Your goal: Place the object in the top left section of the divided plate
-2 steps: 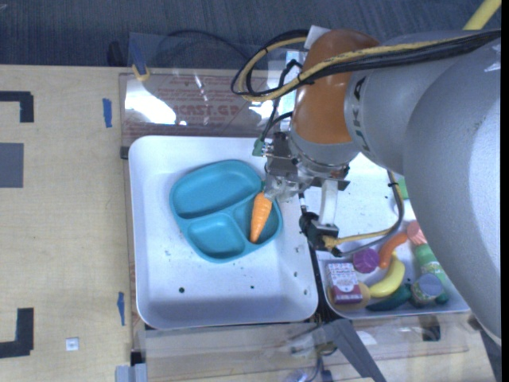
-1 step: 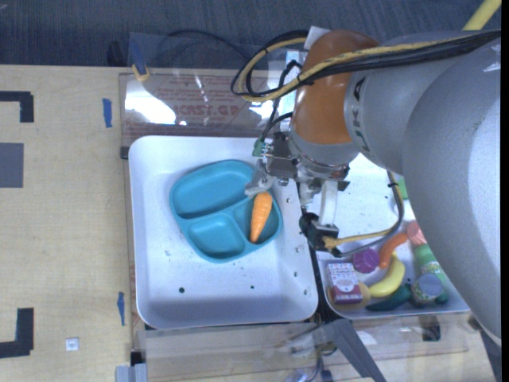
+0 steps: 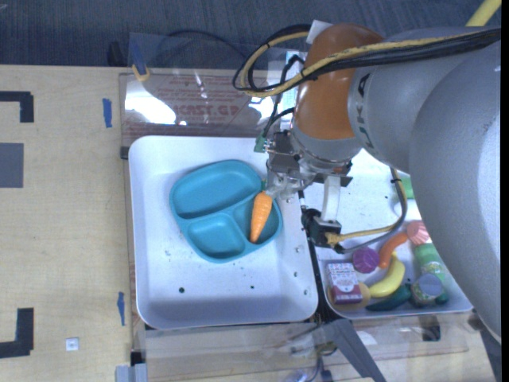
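At the 5 o'clock corner, the right bin (image 3: 445, 307) holds a banana (image 3: 388, 281), a purple lid (image 3: 365, 259) and a small carton (image 3: 343, 282). Toward the centre, the left bin (image 3: 159, 293) carries the blue plate (image 3: 213, 207). The carrot (image 3: 260, 216) lies in the plate's 3 o'clock section, its long axis running roughly 12 to 6, thick end toward 12, tip toward 6. Just above it hangs the end effector (image 3: 280, 186); whether it is spread or pressed together cannot be told. Beyond, the orange band (image 3: 330, 94) tops the wrist.
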Motion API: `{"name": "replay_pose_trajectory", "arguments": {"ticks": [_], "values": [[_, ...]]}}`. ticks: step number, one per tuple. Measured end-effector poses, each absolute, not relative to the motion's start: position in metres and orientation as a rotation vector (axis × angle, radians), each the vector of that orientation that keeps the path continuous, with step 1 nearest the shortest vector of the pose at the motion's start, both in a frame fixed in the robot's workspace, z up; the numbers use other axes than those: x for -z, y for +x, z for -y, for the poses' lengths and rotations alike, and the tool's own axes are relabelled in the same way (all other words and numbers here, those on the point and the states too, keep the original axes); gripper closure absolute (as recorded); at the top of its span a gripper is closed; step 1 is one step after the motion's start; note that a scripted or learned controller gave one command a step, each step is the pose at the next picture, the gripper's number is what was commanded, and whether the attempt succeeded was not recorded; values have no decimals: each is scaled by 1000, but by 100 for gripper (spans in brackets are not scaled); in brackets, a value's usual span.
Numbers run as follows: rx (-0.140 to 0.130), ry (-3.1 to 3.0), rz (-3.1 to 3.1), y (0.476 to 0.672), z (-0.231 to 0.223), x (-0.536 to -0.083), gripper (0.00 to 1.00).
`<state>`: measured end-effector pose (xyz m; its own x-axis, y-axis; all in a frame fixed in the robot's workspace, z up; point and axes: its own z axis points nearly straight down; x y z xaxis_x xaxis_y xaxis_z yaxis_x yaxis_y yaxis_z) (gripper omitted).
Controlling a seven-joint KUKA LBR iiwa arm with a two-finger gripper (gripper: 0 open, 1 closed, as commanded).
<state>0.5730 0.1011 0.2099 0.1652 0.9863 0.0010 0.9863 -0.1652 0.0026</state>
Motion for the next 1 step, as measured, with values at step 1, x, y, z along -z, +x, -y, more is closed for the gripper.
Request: {"name": "replay_pose_trajectory", "arguments": {"ticks": [1], "values": [[-1, 2397, -2029, 573, -101, -209, 0]]}}
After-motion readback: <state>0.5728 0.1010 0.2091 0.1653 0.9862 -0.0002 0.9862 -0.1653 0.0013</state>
